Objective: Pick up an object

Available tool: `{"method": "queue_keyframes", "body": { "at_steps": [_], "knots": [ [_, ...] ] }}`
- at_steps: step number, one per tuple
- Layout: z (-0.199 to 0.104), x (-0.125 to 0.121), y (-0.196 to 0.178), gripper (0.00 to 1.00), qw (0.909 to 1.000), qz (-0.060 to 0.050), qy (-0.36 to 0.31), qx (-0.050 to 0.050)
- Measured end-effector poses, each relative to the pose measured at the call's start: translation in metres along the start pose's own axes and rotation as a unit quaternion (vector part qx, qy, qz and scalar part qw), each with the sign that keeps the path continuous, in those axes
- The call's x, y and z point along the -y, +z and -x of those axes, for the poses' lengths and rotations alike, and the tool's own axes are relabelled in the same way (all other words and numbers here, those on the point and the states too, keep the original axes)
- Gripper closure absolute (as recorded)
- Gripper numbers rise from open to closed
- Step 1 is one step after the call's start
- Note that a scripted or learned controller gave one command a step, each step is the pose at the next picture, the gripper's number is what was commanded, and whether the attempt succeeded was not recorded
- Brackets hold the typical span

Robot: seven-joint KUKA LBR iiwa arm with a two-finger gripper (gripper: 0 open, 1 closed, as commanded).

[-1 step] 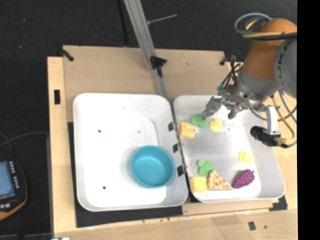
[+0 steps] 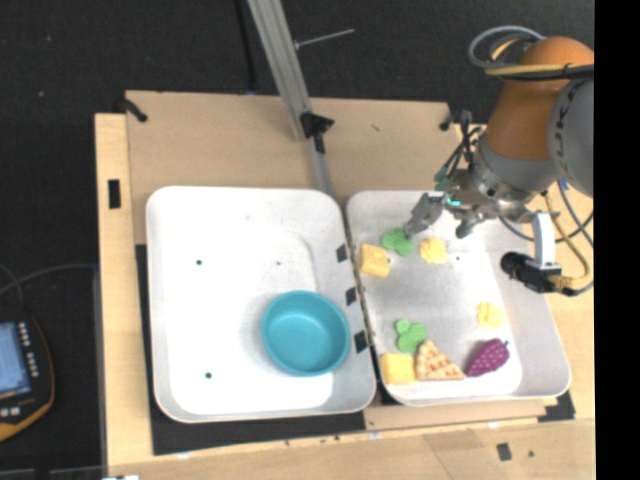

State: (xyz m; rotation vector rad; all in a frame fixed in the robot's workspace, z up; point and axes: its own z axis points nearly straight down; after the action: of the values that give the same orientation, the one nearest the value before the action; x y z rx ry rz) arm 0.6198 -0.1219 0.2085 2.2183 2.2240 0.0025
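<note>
Since the arm reaches in from the right, the lines below start at its tip and work outward.

Claw: the claw (image 2: 446,211) hangs over the far edge of the right bin (image 2: 520,383), its two fingers spread apart with nothing between them; I judge it is poised that way to come down around a piece.
Nearest pieces: a small yellow piece (image 2: 433,251) lies just below the fingertips and a green leafy piece (image 2: 396,242) just beside it to the left, both near the bin's far edge; either looks like the likeliest target.
Yellow block: a yellow block (image 2: 374,260) sits against the bin's left wall, so a finger would have little room on that side.
Near-edge cluster: a second green piece (image 2: 408,334), a yellow cube (image 2: 397,369), a waffle wedge (image 2: 436,362) and a purple grape bunch (image 2: 487,357) crowd the near edge, touching or almost so, which would make a clean grip harder.
Lone piece: a small yellow bit (image 2: 489,314) lies apart toward the right wall.
Left bin: the left bin (image 2: 180,228) holds a blue bowl (image 2: 305,332) near its near right corner.
Desk: both bins rest side by side on the desk (image 2: 220,143).
</note>
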Motion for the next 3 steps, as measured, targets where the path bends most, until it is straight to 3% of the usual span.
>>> {"method": "queue_keyframes", "body": {
  "at_steps": [1,2,3],
  "knots": [
    [-0.001,0.001,0.063,0.0,1.0,-0.003,0.002,0.001],
    [0.002,-0.002,0.105,0.0,1.0,0.006,0.004,0.003],
    [0.002,-0.002,0.093,1.0,1.0,0.005,0.005,0.002]
  ]
}}
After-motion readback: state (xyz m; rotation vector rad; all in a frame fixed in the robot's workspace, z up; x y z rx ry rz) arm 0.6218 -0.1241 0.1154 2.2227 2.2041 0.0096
